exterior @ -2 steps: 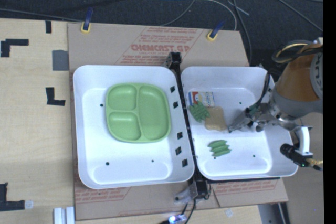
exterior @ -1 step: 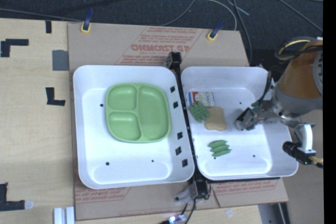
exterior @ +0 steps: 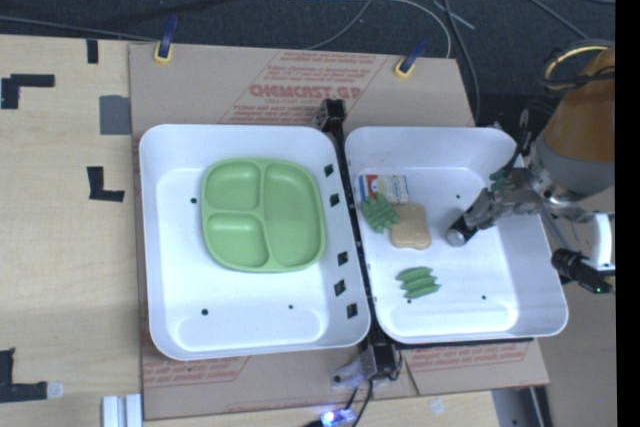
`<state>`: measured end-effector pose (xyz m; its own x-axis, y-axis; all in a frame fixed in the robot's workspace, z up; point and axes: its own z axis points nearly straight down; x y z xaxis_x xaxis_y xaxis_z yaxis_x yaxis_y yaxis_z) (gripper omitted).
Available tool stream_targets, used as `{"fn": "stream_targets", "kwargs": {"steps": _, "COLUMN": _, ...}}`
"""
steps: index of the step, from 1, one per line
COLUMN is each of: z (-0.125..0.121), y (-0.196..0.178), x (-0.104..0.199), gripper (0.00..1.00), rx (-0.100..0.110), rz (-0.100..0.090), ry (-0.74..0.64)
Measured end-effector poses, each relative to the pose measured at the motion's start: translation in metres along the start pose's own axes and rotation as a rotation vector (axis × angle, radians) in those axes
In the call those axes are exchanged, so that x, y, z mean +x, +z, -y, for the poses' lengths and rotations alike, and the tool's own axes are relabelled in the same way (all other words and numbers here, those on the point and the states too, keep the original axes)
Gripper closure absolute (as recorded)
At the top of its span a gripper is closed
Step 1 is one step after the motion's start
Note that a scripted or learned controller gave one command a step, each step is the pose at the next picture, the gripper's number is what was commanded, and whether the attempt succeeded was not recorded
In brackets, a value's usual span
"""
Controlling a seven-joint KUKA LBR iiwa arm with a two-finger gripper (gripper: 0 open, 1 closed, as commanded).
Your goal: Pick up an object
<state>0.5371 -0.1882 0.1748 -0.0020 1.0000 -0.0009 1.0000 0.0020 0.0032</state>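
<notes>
At the lower centre-right of the frame, a green pea pod (exterior: 418, 282) is seen lying on the floor of the right bin (exterior: 500, 320). Farther up, a tan slice of toy bread (exterior: 410, 226) lies touching a leafy green toy (exterior: 379, 212), with a small printed card (exterior: 385, 187) just above them. The gripper (exterior: 458, 235) is lowered to the bin floor just right of the bread; nothing is seen between its fingers, and their spread cannot be told. In the left bin (exterior: 165, 215), a green divided plate (exterior: 264, 214) is set at centre.
</notes>
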Motion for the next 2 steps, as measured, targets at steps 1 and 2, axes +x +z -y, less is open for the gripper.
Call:
{"fn": "stream_targets", "kwargs": {"steps": 1, "z": -0.006, "y": -0.054, "x": -0.009, "gripper": 1.0, "rx": -0.001, "rz": 0.002, "ry": 0.001}}
{"fn": "stream_targets", "kwargs": {"steps": 2, "z": -0.007, "y": -0.107, "x": -0.01, "gripper": 1.0, "rx": -0.002, "rz": 0.001, "ry": 0.001}}
